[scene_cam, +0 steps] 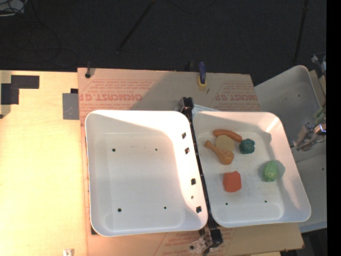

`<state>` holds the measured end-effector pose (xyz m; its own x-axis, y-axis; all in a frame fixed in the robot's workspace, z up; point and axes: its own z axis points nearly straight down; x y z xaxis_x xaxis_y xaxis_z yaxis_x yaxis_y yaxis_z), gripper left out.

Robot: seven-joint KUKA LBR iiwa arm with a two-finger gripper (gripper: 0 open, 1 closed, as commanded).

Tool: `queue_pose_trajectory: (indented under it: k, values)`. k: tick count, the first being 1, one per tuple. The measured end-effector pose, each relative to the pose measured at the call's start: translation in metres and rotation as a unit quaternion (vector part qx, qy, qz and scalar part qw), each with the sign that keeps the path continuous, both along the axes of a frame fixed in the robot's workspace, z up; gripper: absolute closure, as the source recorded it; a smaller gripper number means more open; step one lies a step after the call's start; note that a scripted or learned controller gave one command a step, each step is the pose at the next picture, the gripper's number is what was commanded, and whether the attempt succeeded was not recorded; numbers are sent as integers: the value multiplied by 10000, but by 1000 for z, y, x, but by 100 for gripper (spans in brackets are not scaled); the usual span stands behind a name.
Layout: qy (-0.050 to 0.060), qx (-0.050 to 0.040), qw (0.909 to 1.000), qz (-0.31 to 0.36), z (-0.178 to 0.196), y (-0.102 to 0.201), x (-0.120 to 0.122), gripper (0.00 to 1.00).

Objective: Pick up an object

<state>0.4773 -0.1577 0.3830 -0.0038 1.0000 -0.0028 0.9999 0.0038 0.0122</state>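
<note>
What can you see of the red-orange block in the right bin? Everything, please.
The red-orange block is a small chunky piece, roughly square from above with rounded corners, matte and plastic- or foam-like, uniform in colour. It lies flat on the floor of the right bin, low of centre. Nothing touches it: the tan drumstick-shaped toy sits above it with a gap, and the light green lumpy toy is off to its right. It looks intact; finer surface detail is too small to tell.
</note>
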Motion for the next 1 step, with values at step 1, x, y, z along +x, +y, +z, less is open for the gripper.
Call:
queue_pose_trajectory:
  k: [1]
  values:
    - [122, 24, 9999, -45, -111, -58, -3, 100]
